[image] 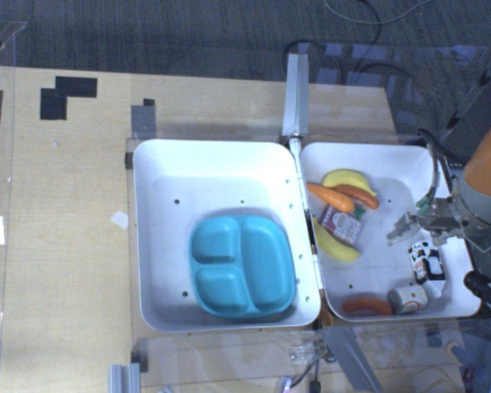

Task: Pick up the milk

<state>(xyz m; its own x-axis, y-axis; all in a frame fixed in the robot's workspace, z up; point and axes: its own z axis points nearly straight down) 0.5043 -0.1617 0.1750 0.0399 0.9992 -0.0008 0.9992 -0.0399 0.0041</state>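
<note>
**Ana:** Gripper (411,223) first: where is it, and what are its fingers doing?

**Ben:** It hangs in the right bin (393,158), just above the milk (426,263), the small black-and-white carton by that bin's right wall. I can't tell how its fingers stand; nothing shows between them, so I wouldn't call the milk held.

**Ana:** Why there?

**Ben:** My guess is it's lined up to come down on the carton, which lies apart from the pile and leaves room for fingers.

**Ana:** What else, working away from the milk?

**Ben:** Nearest the camera, just below the milk, a grey can (409,299) and a red sausage (367,305). Left of the milk, a maroon packet (342,223) lies on a banana (341,246); beyond it, a carrot (332,196). Farther left, the other bin (172,170) holds a blue divided plate (241,265).
</note>
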